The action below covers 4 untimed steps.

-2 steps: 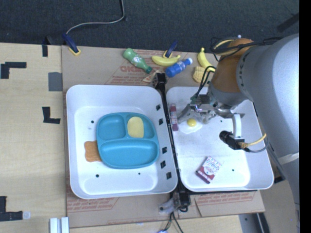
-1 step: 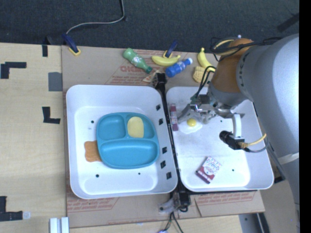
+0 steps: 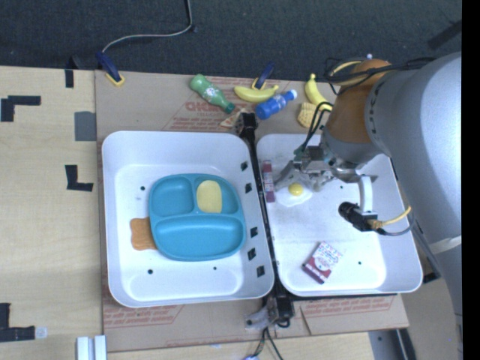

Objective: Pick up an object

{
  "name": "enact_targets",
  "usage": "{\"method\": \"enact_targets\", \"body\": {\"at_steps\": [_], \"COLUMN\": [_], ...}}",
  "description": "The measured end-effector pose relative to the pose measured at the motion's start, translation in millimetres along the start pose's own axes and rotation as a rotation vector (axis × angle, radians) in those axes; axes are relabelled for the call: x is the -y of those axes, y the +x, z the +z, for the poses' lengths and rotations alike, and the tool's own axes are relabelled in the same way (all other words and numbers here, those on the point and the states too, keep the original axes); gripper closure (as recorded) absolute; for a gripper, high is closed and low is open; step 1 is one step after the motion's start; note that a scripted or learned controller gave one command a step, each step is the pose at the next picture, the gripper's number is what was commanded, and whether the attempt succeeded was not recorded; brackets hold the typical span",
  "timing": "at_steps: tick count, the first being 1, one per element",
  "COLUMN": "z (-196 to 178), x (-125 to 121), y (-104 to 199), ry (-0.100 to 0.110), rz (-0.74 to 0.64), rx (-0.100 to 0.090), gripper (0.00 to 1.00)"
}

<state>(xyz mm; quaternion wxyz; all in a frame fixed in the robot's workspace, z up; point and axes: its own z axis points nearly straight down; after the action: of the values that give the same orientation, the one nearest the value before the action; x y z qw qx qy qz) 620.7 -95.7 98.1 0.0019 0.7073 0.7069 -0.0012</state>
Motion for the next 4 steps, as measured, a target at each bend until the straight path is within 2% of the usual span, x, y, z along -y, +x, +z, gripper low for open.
{"method": "enact_targets", "body": {"at_steps": [1,2,3,4], "z": [12,11,0,0], "x": [-8,-21,-23,-23], "y": [-15,-5,-4,-4], "ry": [0.000,-0.001,-0.009,-0.008], "rz": [-0.002,0.002,0.002,0.002], "rx": [-0.002,0.005,0.007,0.007], "gripper": [0.00,0.00,1.00,0.00]}}
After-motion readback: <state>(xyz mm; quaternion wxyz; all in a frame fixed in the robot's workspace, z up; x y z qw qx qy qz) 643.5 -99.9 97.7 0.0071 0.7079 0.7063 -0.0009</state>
